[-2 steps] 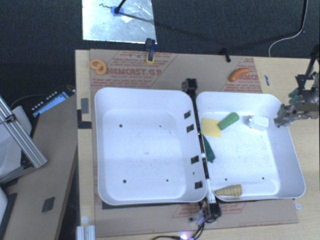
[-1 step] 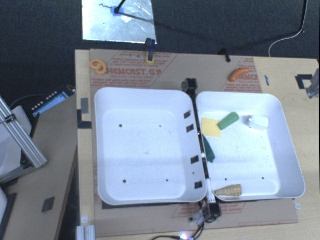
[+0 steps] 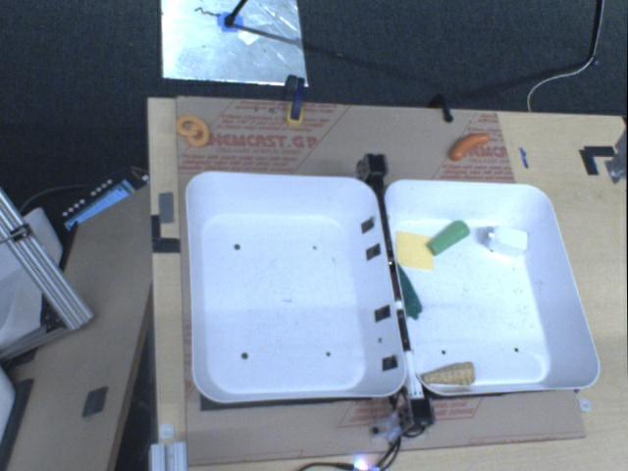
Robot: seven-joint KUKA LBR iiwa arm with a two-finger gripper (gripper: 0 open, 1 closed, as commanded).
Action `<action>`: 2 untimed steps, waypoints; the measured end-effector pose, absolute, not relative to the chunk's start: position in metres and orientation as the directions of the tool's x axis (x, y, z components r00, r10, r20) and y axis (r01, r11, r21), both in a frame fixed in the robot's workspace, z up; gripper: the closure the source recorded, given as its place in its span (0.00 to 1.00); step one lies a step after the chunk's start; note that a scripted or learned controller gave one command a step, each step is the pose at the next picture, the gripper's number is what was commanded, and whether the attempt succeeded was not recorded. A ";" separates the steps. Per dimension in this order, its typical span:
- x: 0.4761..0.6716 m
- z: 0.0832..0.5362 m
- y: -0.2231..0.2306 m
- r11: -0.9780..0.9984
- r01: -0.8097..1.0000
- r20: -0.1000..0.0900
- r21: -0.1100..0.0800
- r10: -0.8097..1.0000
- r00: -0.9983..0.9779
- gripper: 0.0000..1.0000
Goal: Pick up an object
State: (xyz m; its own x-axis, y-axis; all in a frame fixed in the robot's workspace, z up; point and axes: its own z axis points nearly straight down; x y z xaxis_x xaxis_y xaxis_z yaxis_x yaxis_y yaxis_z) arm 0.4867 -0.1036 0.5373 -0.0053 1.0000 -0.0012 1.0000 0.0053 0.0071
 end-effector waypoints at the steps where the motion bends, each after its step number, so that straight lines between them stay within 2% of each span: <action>1: 0.485 0.535 -0.206 -0.007 1.000 -0.005 0.003 1.000 0.007 1.00; 2: 0.486 0.535 -0.207 0.001 1.000 -0.002 0.004 1.000 -0.001 1.00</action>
